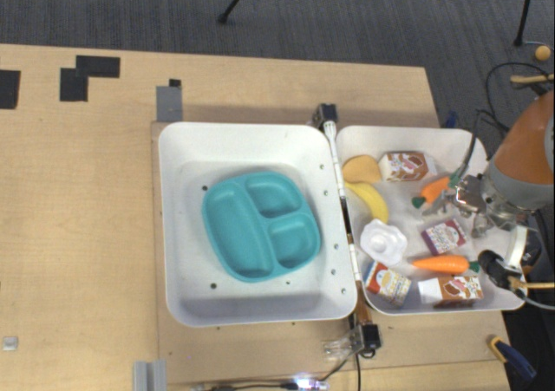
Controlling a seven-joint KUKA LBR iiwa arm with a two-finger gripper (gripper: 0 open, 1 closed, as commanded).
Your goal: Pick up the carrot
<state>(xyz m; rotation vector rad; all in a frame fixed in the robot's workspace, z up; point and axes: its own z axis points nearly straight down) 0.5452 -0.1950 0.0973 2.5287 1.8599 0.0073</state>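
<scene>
Snack packets (447,289) crowd the near edge of the right bin (408,136), a carrot (444,264) lying just behind them.

That carrot lies flat, green top pointing right, beside a clear plastic cup (383,241). A second carrot (431,190) rests farther back, touching the gripper (458,198), which hangs over the bin's right side; whether its jaws are open or closed cannot be told. A banana (370,199) lies left of it. The left bin (173,207) holds a teal divided plate (260,224).
</scene>
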